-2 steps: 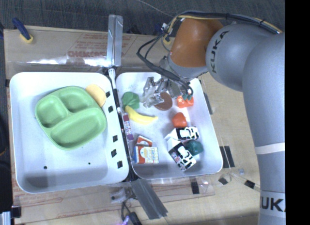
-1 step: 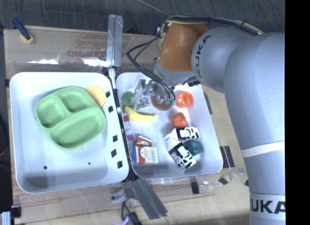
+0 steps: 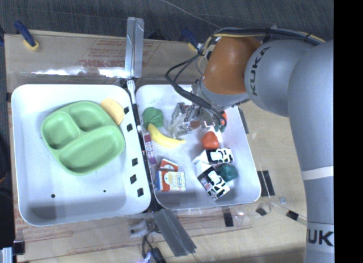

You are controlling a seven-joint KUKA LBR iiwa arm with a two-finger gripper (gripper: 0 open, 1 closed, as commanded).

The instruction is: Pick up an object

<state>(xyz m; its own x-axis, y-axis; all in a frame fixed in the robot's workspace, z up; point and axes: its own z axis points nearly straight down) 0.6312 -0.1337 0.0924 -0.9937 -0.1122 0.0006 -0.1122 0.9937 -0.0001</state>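
Two white bins sit side by side, and the gripper (image 3: pixel 184 117) hangs low over the banana (image 3: pixel 163 136) to grab it; whether it grips anything, I cannot tell.

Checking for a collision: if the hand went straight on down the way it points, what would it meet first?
Probably the banana, just below-left of the hand in the right bin; depth is unclear.

Divided plate (image 3: pixel 85 137) in left bin (image 3: pixel 22 160); banana (image 3: pixel 163 137) in right bin (image 3: pixel 249 171).

The arm (image 3: pixel 266 80) reaches into the right bin (image 3: pixel 249 191), its gripper (image 3: pixel 184 119) just beside the banana (image 3: pixel 163 137).
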